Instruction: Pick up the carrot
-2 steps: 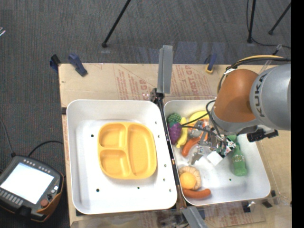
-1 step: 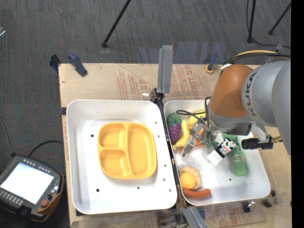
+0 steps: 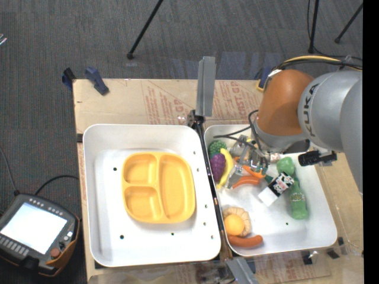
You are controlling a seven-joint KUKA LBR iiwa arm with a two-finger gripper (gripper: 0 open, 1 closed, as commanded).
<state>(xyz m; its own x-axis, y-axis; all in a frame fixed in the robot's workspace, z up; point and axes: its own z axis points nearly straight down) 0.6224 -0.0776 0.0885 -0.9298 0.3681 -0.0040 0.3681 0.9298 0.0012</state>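
Note:
An orange carrot (image 3: 250, 180) lies in the right bin (image 3: 323, 218), near its upper middle, curving from left to right. My gripper (image 3: 247, 162) is down in that bin directly over the carrot's upper end, reaching in under the orange wrist band. The metal tip touches or nearly touches the carrot. Part of the carrot is hidden beneath the gripper.
Crowded to the left of the carrot are a purple eggplant (image 3: 217, 165), a yellow banana (image 3: 227, 163) and a green vegetable (image 3: 217, 148). A black-and-white box (image 3: 278, 185) and a green bottle (image 3: 298, 205) lie to the right. A yellow fruit (image 3: 233, 224) and a reddish sausage (image 3: 245, 241) sit in front. The left bin (image 3: 100, 158) holds a yellow divided tray (image 3: 159, 188).

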